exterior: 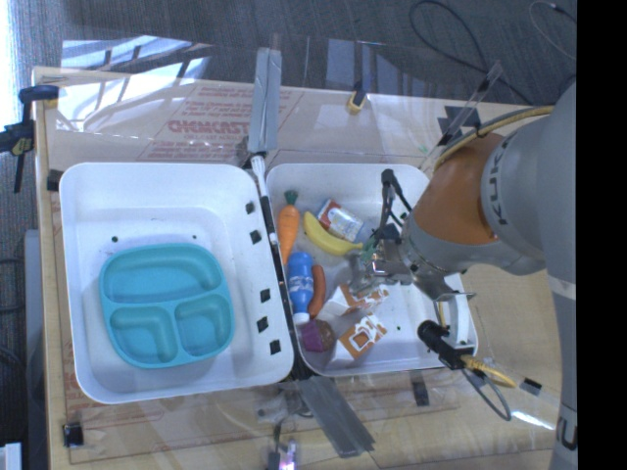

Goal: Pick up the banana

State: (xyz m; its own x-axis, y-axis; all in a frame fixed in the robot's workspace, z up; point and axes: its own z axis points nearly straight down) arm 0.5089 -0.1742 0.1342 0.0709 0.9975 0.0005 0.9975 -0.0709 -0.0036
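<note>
A yellow banana (328, 236) lies in the right bin (392, 179), curving from the middle toward the right, just below a small red and white packet (343, 220). My gripper (373, 265) hangs low over the bin, just right of and slightly below the banana's right end. Nothing shows between its tips, and the banana rests on the bin floor.
Left of the banana lie an orange carrot (288, 227), a blue and white bottle (300, 280), a reddish sausage (317, 289) and a purple item (315, 337). White and orange cartons (361, 333) sit below my gripper. The left bin (83, 189) holds a teal divided tray (167, 302).
</note>
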